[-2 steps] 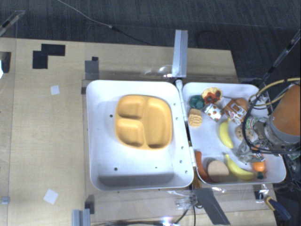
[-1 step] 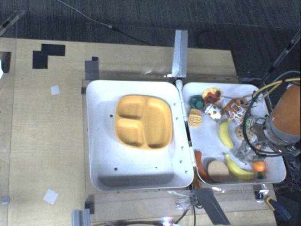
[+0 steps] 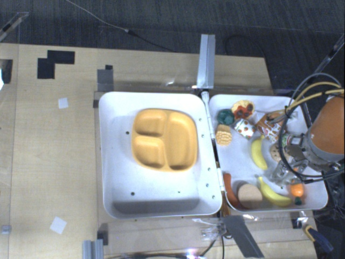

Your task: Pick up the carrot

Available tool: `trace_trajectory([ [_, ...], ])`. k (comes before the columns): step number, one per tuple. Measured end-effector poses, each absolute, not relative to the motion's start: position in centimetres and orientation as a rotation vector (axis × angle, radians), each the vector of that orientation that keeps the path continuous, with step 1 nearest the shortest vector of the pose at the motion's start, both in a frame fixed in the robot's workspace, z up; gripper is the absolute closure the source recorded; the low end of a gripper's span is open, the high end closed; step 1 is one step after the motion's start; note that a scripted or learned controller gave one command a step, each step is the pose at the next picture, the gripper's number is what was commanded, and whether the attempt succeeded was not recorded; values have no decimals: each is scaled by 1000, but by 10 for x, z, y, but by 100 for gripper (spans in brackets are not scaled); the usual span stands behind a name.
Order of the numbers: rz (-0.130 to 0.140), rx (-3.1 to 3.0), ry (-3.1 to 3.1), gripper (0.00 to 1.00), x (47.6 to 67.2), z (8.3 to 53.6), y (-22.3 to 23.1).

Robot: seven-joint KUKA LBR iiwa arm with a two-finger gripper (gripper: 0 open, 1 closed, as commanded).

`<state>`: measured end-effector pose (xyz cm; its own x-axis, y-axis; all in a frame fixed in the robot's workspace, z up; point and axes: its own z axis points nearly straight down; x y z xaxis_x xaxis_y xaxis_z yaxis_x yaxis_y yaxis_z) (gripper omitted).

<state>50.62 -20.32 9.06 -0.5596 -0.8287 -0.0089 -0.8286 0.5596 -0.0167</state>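
Note:
The carrot [image 3: 296,190] is a short orange piece with a small green tip, lying in the front right corner of the right bin [image 3: 318,203]. It rests against the right end of a yellow banana [image 3: 274,195]. My gripper [image 3: 282,170] hangs low over the bin, just up and left of the carrot, between the two bananas. Cables and the wrist hide much of it. Nothing shows as held in it.
The right bin also holds a second banana [image 3: 259,152], a tan potato-like lump [image 3: 249,194], a red sausage [image 3: 227,182], a corn piece [image 3: 223,136], a green item [image 3: 225,116] and several small toys at the back. A yellow divided tray [image 3: 164,139] sits in the left bin [image 3: 116,198].

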Motion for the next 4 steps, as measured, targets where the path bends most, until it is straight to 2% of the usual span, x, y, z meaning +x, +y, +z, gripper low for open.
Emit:
trace_trajectory([
  [1,-24,-1901,2482,100,494,91,-205],
  [2,-23,-2201,2222,100,493,90,-204],
  [4,-31,-2247,2168,100,497,102,-203],
])
